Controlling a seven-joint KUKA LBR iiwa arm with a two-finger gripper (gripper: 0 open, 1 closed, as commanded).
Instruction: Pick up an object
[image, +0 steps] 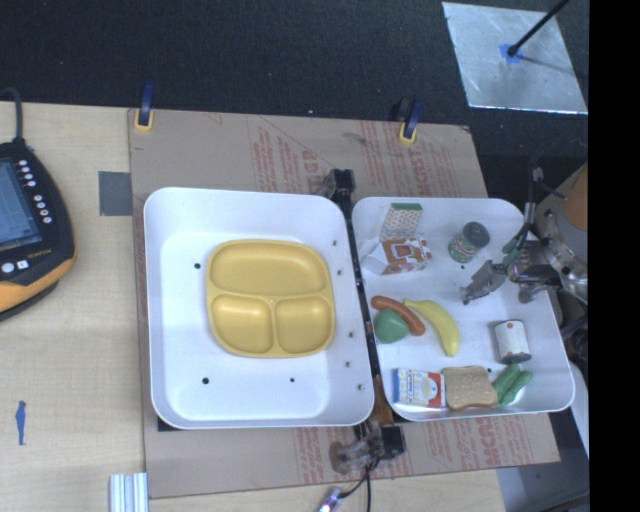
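Observation:
My gripper reaches in from the right over the right bin and hovers above its bare right-hand floor. Its two dark fingers are spread open with nothing between them. A grey can stands just up and left of the fingers. Below them lies a white cylinder. Further left in this bin lie a printed carton, a sausage, a green pepper and a banana. Along the front edge are a small milk carton, a bread slice and a green pod.
The left bin holds a yellow divided plate. A teach pendant lies on the bench at far left. Two clamps pin the cardboard sheet at the back.

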